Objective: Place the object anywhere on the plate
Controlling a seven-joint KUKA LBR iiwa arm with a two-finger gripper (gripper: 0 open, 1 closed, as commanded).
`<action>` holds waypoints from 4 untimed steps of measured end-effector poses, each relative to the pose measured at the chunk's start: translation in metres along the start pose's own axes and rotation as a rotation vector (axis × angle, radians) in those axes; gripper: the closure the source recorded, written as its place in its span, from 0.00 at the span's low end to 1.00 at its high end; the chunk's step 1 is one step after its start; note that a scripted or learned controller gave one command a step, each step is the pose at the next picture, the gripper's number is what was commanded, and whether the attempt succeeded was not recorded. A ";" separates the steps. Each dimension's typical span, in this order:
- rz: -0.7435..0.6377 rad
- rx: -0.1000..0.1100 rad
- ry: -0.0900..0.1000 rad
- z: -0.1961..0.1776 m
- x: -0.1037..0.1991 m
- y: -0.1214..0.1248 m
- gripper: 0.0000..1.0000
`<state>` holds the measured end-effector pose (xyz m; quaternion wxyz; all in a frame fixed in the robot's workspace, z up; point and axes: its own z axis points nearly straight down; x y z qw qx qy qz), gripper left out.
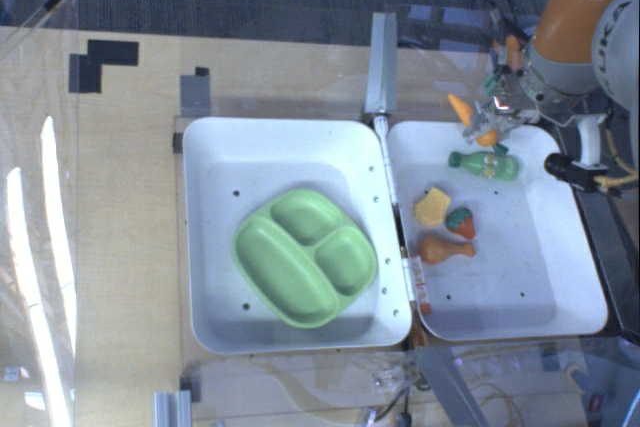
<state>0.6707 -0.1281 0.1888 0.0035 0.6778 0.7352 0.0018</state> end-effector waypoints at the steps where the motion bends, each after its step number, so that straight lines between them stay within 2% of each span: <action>1: 0.263 0.003 0.003 0.002 0.072 -0.066 1.00; 2: 0.279 0.003 0.003 -0.075 0.164 -0.129 1.00; 3: 0.210 0.006 0.003 0.003 0.208 -0.137 1.00; 4: 0.212 0.005 0.003 0.003 0.207 -0.136 0.00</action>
